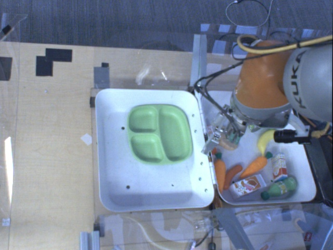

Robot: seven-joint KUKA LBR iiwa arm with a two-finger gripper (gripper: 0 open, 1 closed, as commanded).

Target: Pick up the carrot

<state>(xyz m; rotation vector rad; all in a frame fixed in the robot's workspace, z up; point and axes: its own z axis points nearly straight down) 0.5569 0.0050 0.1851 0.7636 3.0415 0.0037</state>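
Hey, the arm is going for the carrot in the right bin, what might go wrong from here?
1. Two orange carrots lie there: one by the left wall, one further right. A reddish sausage-shaped piece sits between them, so the two-finger gripper may catch the wrong item.
2. The left carrot hugs the right white bin's wall, so a finger might strike it.
3. The small carton and yellow banana crowd the other carrot.

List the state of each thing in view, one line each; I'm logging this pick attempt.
Gripper: above the right bin's left part, nothing seen between its fingers.
Carrot: lying along the right bin's left wall.
Second carrot: lying tilted, mid-bin.
Green tray: flat in the left bin.
Green bottle: on its side.
Carton: lying flat.
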